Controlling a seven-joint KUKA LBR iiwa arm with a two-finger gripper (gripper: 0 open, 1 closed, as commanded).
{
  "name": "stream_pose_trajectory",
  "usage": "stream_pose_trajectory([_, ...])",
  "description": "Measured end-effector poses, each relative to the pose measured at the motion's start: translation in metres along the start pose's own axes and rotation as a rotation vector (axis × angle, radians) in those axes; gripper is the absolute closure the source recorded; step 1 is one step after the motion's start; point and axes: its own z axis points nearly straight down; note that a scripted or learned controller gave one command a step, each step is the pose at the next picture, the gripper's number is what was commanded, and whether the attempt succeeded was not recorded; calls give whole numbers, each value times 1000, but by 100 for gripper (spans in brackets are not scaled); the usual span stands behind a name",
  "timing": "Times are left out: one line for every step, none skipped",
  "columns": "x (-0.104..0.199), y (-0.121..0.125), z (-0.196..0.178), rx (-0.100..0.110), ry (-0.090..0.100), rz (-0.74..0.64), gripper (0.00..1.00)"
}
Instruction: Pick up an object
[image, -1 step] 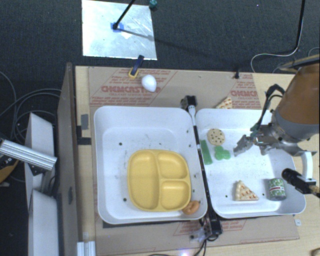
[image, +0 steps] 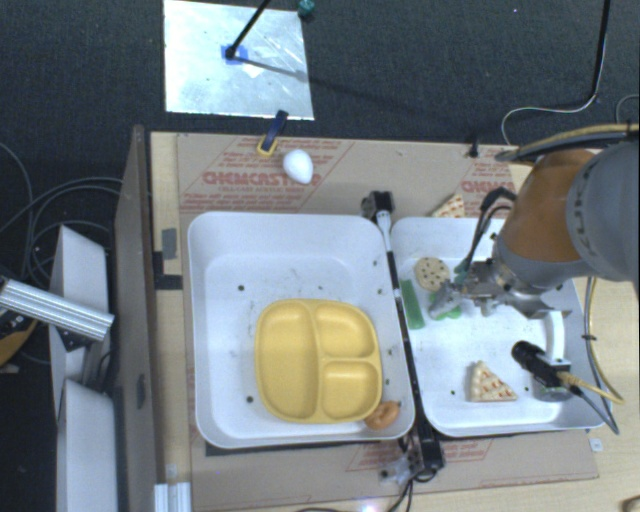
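Fingers (image: 447, 303) sit low in the right bin (image: 440, 405) over a green object (image: 446, 309), grip state unclear.

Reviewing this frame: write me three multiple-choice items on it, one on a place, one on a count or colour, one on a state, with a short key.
1. Where does the white egg lie?
A. In the left bin
B. On the yellow tray
C. On the cardboard behind the bins

2. How many compartments has the yellow tray?
A. Three
B. Five
C. One

3. How does the pizza slice lie?
A. Propped against the bin wall
B. Flat on the right bin's floor
C. Stacked on the cookie

Key: 1 C, the egg rests on the cardboard, outside both bins. 2 A, one large section and two smaller ones show. 3 B, the slice lies flat in the right bin, apart from the cookie.
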Motion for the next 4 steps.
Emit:
stream_pose_trajectory([-41, 43, 27, -8, 0, 6, 0])
stream_pose_trajectory([-66, 62, 25, -10, -1, 6, 0])
stream_pose_trajectory([-15, 61, 25, -9, -3, 0, 0])
stream_pose_trajectory([18, 95, 26, -9, 0, -2, 0])
